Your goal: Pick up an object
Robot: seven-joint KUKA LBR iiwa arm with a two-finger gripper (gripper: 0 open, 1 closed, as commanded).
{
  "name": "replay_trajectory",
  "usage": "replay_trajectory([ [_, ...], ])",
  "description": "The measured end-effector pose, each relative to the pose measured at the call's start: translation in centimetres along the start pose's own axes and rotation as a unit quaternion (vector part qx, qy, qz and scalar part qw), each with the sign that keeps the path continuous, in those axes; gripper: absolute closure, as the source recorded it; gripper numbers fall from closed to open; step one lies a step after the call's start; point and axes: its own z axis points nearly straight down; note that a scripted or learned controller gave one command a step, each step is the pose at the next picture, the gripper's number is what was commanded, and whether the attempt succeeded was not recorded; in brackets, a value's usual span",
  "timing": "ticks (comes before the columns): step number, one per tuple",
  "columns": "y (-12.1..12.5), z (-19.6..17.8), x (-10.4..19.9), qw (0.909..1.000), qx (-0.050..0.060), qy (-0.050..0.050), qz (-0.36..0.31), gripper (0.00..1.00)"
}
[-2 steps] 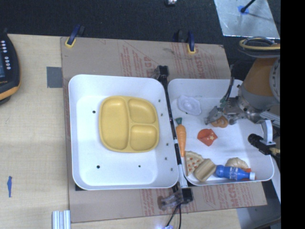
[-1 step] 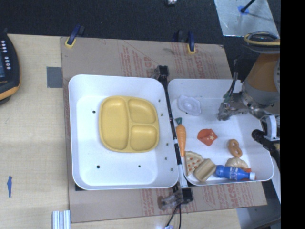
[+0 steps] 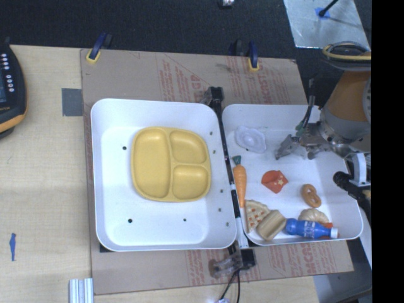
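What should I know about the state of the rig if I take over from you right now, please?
Gripper: open, low over the back of the right bin, holding nothing.
Right bin: clear plastic cup beside the gripper, carrot along the left wall, red piece, small pretzel, pizza slice, bread roll, blue bottle at the front.
Left bin: yellow divided plate.
Done: nothing picked.
Left: close on one object and lift it.
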Motion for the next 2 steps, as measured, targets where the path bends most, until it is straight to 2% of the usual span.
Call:
replay_trajectory([
  [1, -6.8, 1.3, 8.9, 1.0000, 0.003, 0.001, 0.002, 0.00],
  [2, -6.6, 0.2, 8.6, 1.0000, 0.001, 0.000, 0.004, 1.00],
])
